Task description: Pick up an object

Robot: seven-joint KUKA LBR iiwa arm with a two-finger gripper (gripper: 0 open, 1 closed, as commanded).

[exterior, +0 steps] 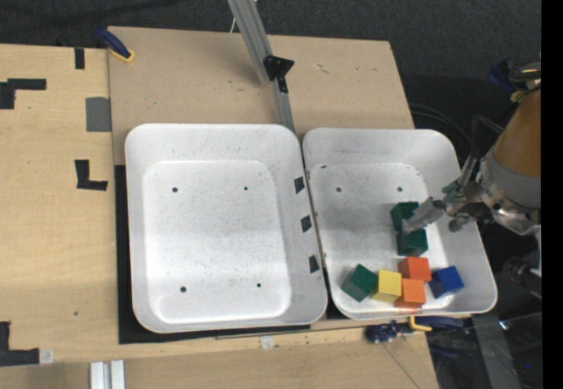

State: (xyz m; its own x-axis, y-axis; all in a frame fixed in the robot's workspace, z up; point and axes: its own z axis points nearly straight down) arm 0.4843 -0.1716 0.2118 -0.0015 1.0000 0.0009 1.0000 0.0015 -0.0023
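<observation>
- Gripper point(420, 216) low in right bin point(378, 145), at dark green block point(408, 229); fingers too blurred to tell open or closed, and no block seen between them
- Pick judged not yet done: nothing lifted; grasp and raise left
- Other blocks clustered near front wall: green point(358, 282), yellow point(388, 283), two orange point(413, 280), blue point(446, 281)
- Dark green block near right wall, orange just in front; tight on those sides
- Open floor behind and left; left bin point(215, 145) beside; straight up looks freest
</observation>
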